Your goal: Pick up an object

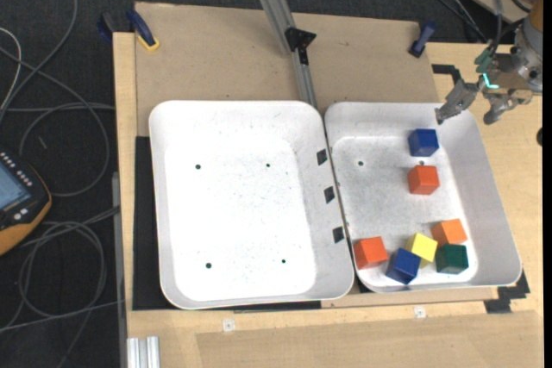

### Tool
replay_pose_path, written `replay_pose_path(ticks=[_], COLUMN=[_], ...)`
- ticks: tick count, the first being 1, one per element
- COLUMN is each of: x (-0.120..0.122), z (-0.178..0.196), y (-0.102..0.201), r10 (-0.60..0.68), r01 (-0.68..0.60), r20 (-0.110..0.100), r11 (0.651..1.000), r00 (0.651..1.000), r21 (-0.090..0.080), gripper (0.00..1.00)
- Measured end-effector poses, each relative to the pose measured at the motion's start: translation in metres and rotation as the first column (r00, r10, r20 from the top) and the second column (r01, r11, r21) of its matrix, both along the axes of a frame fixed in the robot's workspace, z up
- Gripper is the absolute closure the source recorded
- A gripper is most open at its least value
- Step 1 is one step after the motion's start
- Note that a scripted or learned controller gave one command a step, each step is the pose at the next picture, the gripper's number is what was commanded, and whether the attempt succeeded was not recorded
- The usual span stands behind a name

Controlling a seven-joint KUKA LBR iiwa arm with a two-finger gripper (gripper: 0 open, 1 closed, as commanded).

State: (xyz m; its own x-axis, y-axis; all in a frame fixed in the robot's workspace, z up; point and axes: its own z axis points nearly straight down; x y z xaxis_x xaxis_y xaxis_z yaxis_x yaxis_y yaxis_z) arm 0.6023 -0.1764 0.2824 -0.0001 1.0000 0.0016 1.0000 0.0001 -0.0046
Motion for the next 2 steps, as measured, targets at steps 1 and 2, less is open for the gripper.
replay_pose_path(ticks=[1,2], x=[0.001,0.003], z=[0.003,-0.040], y=[0.000,-0.003], r10=[0.001,0.000], r01=[-0.001,0.000], r20=[0.004,0.000], r11=[1.000,1.000], r00=[1.000,1.000], r21=[-0.001,-0.001], gripper=[0.00,0.00])
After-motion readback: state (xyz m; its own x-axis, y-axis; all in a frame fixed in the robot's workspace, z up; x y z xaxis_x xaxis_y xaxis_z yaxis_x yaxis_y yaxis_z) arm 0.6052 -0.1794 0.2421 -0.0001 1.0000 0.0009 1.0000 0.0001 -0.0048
